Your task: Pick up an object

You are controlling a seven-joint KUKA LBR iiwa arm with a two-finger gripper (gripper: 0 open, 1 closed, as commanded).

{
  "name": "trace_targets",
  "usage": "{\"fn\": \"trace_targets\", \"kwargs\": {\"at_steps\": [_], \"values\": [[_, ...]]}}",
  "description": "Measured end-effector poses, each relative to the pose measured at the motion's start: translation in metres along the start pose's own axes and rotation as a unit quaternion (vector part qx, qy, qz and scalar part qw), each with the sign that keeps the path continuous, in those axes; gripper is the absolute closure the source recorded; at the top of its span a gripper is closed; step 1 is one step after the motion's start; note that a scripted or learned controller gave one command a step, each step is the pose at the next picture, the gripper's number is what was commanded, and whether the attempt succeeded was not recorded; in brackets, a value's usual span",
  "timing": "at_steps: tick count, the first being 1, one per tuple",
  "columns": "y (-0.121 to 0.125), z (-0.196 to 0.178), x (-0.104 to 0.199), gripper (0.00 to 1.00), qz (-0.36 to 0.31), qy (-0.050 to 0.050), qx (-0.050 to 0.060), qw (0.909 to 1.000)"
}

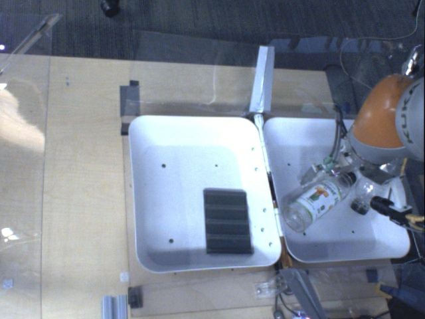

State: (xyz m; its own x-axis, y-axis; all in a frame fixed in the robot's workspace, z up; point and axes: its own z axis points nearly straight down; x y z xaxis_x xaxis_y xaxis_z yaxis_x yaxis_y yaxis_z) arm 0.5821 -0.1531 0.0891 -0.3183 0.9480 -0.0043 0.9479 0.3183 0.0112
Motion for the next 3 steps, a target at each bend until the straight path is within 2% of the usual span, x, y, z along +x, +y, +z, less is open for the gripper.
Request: {"fn": "trace_targets", "kwargs": {"at_steps": [1,2,3], "values": [[-0.040,-0.001,0.020,0.00,-0.015,-0.001,-0.001,0.9999],[-0.042,-0.002,0.062,0.00,-0.048,-0.002,-0.003,0.9988],[-0.075,-0.016,0.072,0.00,-0.014,0.002,0.003,0.9999]]}}
